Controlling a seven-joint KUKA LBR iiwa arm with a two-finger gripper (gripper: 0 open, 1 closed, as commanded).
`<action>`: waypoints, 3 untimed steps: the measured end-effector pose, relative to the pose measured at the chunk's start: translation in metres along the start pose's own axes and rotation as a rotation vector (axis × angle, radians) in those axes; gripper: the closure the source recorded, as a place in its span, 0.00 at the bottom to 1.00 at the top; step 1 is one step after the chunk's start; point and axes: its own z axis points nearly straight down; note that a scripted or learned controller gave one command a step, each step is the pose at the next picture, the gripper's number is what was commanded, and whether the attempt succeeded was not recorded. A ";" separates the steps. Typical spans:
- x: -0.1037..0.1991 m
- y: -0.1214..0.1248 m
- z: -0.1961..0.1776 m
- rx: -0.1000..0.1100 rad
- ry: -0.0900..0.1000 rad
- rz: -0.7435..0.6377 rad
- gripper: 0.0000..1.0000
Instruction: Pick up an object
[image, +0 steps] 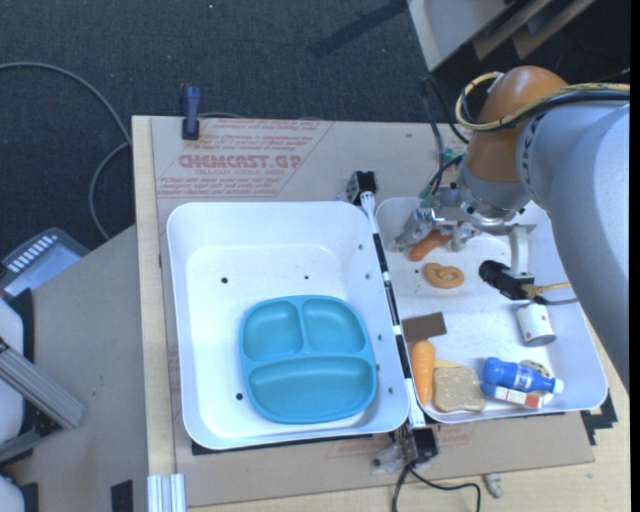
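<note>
Tool (437, 232) low in rt bin (570, 330), over orange piece (428, 245); grip state unclear.

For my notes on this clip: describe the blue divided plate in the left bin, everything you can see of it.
The blue divided plate is light blue, looks like matte plastic, and is a rounded rectangle with raised ridges splitting it into three compartments: two smaller ones at the far side and one wide one at the near side. All three hold nothing. It lies flat and right way up on the floor of the left bin, in the near right part, close to that bin's right wall. Only the bin floor touches it.
</note>
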 end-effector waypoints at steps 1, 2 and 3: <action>-0.005 0.000 0.000 -0.002 0.000 0.000 0.00; -0.004 -0.013 -0.001 -0.004 0.000 -0.001 0.00; -0.004 -0.012 -0.011 -0.004 0.000 -0.001 1.00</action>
